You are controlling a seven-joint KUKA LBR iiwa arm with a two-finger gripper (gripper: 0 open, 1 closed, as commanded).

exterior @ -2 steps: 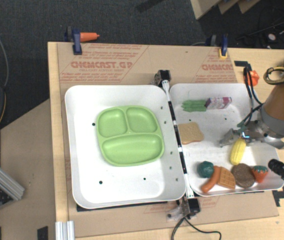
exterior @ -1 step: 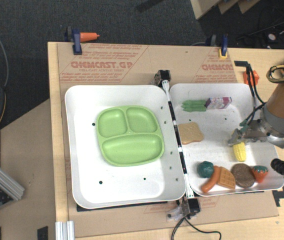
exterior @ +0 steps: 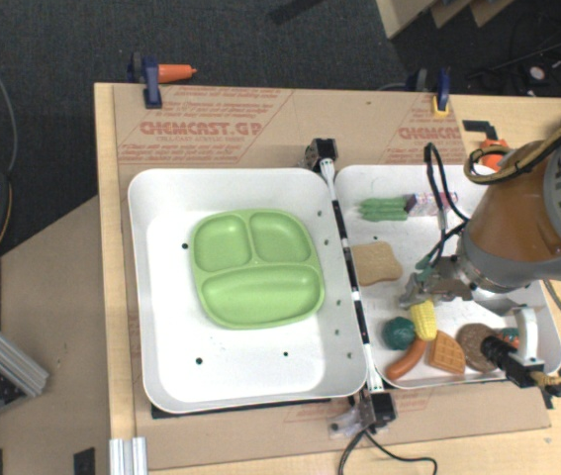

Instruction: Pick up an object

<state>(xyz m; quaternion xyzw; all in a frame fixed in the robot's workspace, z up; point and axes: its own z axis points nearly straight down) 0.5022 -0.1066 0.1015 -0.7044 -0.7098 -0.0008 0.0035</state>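
Camera view puts your gripper (exterior: pixel 426 287) low over the yellow corn (exterior: pixel 423 317) near the right bin's (exterior: pixel 379 182) front edge, grip state unreadable; centre it before closing.

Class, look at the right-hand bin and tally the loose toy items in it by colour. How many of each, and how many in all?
Green: 2, a long green piece and a dark green round piece
Tan: 1, the bread slice
Yellow: 1, the corn cob
Orange: 2, the sausage and the waffle-like wedge
Brown: 1, a round disc
Total: 7
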